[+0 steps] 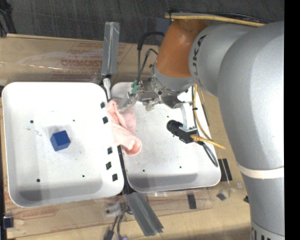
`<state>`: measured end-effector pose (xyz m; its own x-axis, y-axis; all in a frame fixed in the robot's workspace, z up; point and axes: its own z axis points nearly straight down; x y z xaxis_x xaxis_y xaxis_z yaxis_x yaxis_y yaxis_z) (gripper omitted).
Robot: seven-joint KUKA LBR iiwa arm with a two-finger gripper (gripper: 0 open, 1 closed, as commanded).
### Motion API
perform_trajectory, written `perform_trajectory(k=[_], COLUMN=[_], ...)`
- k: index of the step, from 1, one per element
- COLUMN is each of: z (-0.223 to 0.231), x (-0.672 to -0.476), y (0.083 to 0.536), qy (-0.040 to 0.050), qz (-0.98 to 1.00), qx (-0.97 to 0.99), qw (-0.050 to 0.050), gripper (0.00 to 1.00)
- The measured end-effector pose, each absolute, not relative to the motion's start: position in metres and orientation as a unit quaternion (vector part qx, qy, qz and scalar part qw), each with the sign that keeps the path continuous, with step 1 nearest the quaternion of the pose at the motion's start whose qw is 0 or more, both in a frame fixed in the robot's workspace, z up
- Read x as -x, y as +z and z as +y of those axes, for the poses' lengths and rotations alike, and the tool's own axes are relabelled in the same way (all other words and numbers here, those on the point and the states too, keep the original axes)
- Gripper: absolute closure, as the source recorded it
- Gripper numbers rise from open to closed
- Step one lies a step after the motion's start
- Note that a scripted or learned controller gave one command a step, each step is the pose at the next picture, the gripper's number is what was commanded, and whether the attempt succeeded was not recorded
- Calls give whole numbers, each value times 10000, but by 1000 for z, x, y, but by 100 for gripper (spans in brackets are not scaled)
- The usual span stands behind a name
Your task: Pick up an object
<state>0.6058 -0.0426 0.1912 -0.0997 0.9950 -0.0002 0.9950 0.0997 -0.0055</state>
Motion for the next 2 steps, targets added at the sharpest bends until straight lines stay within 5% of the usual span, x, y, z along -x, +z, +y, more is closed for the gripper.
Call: perform_trajectory(k=[1,2], z=[-50,-126], x=[-579,-573], y=[316,124], qy=[1,21], qz=[-6981,-6931], qx=[7160,7208], qw=[1,24], gripper=[0,0])
